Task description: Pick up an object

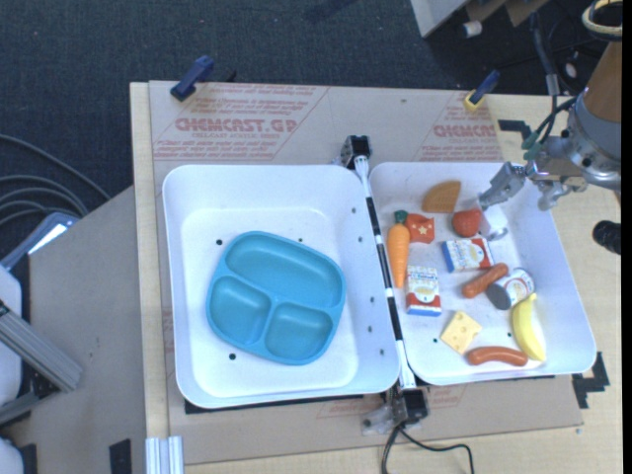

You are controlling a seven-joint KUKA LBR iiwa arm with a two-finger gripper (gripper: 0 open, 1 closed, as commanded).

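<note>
End effector [509, 184] at 2 o'clock of frame, over upper right corner of right bin [573, 294], hung from arm [602, 117] reaching in from 3 o'clock. Metal fingers [497, 188] pointing toward 8 o'clock, tips just beside tomato [467, 222]; nothing seen between them, so holding nothing. Gap between tips too blurred, cannot tell how wide. Likely posed low at bin edge to approach an item from the side, judging by slant.

No single target named; all candidates in right bin. Tomato nearest, at 7 o'clock of tips. Bread roll [442, 197] at 9 o'clock of tips, near top wall. Red cube [421, 229] and carrot [397, 252] further toward 8 o'clock, carrot lying along divider [380, 255]. Small carton [466, 255] just below tomato, touching or nearly. Second carton [425, 291] mid bin. Sausage [484, 280] and can [512, 288] side by side, close. Banana [529, 328] at 5 o'clock of bin, cheese wedge [459, 332] and another sausage [498, 356] near bottom wall.

Crowding: tomato hemmed by carton below, roll above-left; risk of nudging neighbours on closing.

Left bin [188, 265] with blue sectioned plate [276, 297], well apart from action. Both bins on cardboard sheet [247, 121] on counter [158, 393]. Blue clamp [193, 77] at 11 o'clock, yellow clamp [482, 89] at 1 o'clock. Cables [39, 181] at 9 o'clock, off counter.
</note>
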